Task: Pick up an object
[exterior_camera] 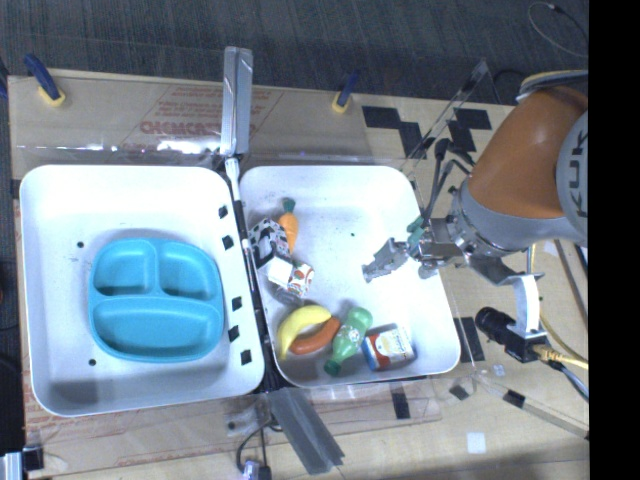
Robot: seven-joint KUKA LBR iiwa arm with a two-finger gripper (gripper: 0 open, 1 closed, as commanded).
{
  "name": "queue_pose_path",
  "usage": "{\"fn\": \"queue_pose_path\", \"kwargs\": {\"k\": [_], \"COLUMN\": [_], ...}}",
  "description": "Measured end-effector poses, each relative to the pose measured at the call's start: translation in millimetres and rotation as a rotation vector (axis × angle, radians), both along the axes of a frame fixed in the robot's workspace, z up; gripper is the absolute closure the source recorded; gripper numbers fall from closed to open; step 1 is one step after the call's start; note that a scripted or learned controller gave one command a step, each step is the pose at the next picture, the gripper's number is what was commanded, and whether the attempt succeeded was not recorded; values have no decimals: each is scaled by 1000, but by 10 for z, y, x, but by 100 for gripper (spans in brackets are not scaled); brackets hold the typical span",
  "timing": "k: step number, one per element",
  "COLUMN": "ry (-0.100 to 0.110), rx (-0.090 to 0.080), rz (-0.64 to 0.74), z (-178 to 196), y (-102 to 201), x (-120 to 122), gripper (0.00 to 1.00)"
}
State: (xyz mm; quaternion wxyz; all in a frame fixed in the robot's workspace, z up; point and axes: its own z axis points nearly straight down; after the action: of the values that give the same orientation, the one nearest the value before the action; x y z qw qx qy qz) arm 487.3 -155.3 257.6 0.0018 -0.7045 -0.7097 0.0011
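Gripper (pixel 383 262) hovers right of frame centre over the right bin (pixel 330 180), fingers spread, empty. Objects cluster lower left: banana (pixel 300 324), green bottle (pixel 347 339), small carton (pixel 389 346). Advise picking an outlying item, descending vertically.

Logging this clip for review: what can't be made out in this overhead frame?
- Two-finger gripper: small and blurred, finger state unclear.
- Small white printed carton: print too small to read.
- Yellow banana: lower part covered by an orange sausage-shaped toy.
- Grey and orange arm: cut off by the frame's right side.
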Motion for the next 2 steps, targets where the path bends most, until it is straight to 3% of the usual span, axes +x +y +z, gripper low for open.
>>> {"fn": "queue_pose_path", "kwargs": {"k": [1,2], "ry": [0,-1], "rx": [2,1], "rz": [285,292], "z": [-1559,-1462], "y": [55,54], "x": [-116,-109], "gripper": [0,100]}}
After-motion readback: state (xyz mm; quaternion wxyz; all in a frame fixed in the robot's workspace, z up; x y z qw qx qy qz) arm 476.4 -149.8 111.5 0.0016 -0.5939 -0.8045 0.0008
